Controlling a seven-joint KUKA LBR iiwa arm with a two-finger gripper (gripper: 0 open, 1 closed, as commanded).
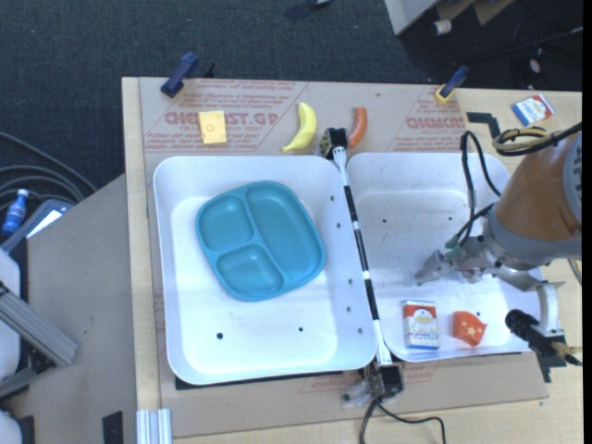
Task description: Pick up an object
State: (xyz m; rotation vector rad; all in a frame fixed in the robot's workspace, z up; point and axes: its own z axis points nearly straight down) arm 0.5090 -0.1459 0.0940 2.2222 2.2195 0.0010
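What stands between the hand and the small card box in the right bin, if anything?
Nothing visible stands between them. The hand hovers over the bare floor of the right bin, and the card box lies just in front of it, near the front wall. The orange piece lies beside the box, to its right, off that path.

We see the big grey robot arm with its orange band [541, 192] come in from the right side. It bends down low, and its wrist leans toward the left. At its end sits the small silver two-finger gripper [431, 270]. The metal tips point left and down. We cannot tell if the tips are apart or together.
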